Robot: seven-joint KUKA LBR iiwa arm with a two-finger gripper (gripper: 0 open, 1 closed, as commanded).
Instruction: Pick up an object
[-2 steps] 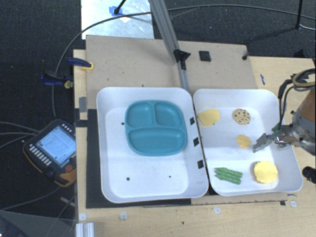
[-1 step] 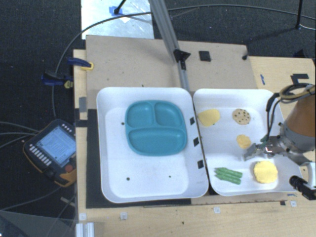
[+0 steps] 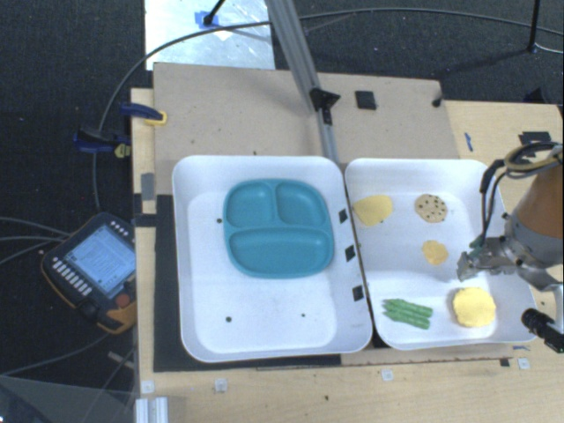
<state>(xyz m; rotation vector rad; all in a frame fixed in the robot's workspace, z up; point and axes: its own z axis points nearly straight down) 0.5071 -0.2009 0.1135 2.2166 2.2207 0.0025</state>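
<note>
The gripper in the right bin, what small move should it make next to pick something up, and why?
Probably a short shift toward the bin's near edge, then down. The gripper hangs just above the big yellow piece in the right bin, closer to it than to the small yellow piece or the green beans.

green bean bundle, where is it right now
The green bean bundle lies in the right white bin, near its front edge, left of the round yellow bun and below the small yellow piece.
</note>
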